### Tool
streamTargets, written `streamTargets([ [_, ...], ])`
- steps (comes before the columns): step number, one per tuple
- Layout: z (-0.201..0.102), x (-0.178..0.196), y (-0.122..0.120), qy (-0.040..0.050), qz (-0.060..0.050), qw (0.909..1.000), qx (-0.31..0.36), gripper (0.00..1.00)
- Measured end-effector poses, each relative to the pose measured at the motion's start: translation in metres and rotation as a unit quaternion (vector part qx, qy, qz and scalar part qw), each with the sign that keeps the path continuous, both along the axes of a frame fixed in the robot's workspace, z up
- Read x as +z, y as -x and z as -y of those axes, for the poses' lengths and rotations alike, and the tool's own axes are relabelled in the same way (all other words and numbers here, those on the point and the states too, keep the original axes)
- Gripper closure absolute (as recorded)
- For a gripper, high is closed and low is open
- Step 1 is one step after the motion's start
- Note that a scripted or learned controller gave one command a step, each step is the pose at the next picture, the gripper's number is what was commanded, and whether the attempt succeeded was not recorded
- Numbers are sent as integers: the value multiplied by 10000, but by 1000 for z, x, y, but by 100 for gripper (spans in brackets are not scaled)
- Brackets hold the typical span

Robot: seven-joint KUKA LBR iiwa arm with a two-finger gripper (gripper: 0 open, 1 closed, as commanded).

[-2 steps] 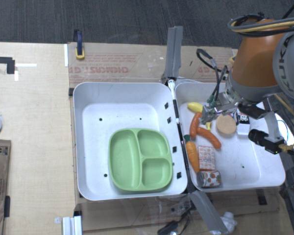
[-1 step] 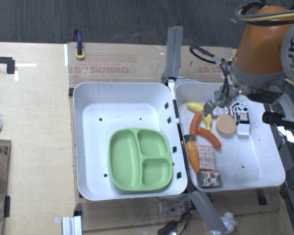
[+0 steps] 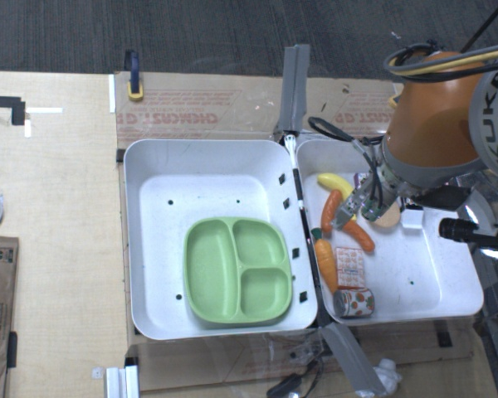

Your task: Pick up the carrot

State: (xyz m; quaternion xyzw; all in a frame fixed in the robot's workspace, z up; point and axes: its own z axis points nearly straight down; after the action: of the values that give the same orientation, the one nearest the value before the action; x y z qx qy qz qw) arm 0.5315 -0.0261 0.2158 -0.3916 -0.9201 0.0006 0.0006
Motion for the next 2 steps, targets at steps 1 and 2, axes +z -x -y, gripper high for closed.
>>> streamTargets([
  [1, 2, -3, 22, -2, 4, 9983, 590, 100],
  [2, -32, -6, 51, -2, 1, 9960, 889, 100],
])
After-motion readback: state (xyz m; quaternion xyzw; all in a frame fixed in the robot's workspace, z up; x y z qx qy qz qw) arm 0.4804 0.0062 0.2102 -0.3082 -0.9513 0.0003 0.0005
